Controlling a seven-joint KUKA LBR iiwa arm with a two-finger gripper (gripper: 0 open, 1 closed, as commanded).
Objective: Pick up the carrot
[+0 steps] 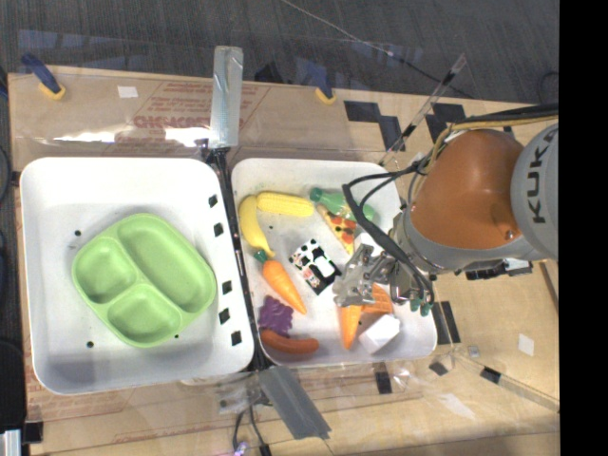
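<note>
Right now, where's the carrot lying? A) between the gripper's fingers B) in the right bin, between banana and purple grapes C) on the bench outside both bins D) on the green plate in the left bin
B: the carrot lies in the right bin, below the banana and above the purple grapes, left of the gripper.

Carrot (283, 285) in right bin (285, 171), plate (142, 278) in left bin (57, 183)

Grey arm (541, 198), glossy orange band (470, 193) (black cables looping), "KU" lettering
</note>
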